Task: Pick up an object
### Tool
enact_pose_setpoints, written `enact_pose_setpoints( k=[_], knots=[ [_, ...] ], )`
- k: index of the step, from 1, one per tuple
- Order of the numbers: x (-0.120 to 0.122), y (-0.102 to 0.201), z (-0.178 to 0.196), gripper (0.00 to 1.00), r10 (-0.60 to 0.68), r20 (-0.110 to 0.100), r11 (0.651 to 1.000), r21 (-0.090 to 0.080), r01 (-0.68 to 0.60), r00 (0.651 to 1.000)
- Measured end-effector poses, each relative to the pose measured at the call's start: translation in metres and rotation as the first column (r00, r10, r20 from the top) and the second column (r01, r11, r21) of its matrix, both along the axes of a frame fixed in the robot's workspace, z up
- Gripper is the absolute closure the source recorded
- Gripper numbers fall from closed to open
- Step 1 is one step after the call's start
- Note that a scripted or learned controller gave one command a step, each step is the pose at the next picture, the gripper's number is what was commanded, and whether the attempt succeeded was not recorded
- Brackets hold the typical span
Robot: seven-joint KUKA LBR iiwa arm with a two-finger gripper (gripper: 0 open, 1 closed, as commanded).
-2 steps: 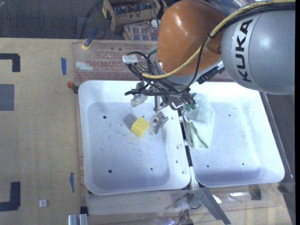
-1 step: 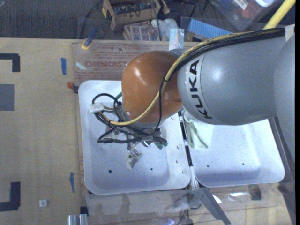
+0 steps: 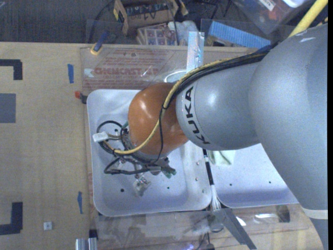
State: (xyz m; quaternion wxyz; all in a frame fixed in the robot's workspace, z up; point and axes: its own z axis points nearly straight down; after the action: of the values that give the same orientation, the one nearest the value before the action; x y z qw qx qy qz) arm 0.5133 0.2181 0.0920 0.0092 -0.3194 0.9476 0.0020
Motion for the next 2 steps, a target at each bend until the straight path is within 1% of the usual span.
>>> enact_pose_setpoints(
  k=[1,2],
  knots=[
    [-0.02,0.0,0.0,0.0,-0.136,-0.001,0.991,0.0,0.136,0.991],
    [-0.007,0.001,-0.001,0.0,-0.658,-0.011,0.753,0.003,0.658,0.753]
  ],
)
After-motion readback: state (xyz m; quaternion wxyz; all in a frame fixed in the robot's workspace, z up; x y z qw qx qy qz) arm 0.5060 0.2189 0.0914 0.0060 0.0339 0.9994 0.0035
